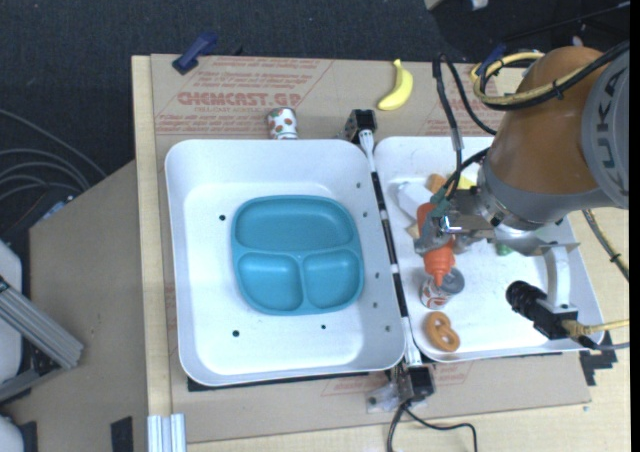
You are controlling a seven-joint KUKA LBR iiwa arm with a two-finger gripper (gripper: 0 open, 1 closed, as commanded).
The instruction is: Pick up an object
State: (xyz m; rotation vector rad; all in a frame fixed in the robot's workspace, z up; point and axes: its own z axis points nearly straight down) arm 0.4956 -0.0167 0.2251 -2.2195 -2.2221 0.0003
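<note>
Gripper [437, 228] hung over the right bin [575, 325], directly above a small orange carrot-like toy [439, 261]; could not tell its state. Toy lay near the divider, a pretzel [441, 332] below it. Judged light, stiff, smooth plastic, probably; best pinched across mid-body.

Right bin [520, 340] largely hidden beneath arm [555, 140]
</note>
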